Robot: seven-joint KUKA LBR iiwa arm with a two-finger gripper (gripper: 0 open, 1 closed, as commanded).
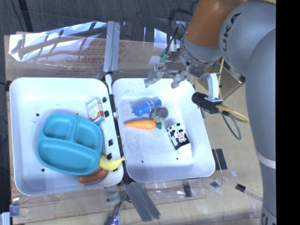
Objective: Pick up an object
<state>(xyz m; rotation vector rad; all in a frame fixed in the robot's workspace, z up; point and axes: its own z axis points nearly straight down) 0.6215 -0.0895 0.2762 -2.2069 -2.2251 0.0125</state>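
Hovering over the far rim of the right bin, the end effector hangs with its two fingers spread apart and nothing between them. Possible targets lie below and toward the near side: a blue bottle lying on its side, a small round grey piece touching its cap end, an orange carrot just beside both, and a black-and-white carton set a little apart toward the right wall. The left bin holds a blue divided plate, a small red-and-white box, a banana and a sausage.

For a clean pick, the carton looks the safest choice, since it has open floor around it; the fingers should straddle its short width. The bottle, grey piece and carrot crowd together, so a descent there risks nudging a neighbour. The carrot tapers and may roll; gripping across its thick end, low and centred, would likely hold better.
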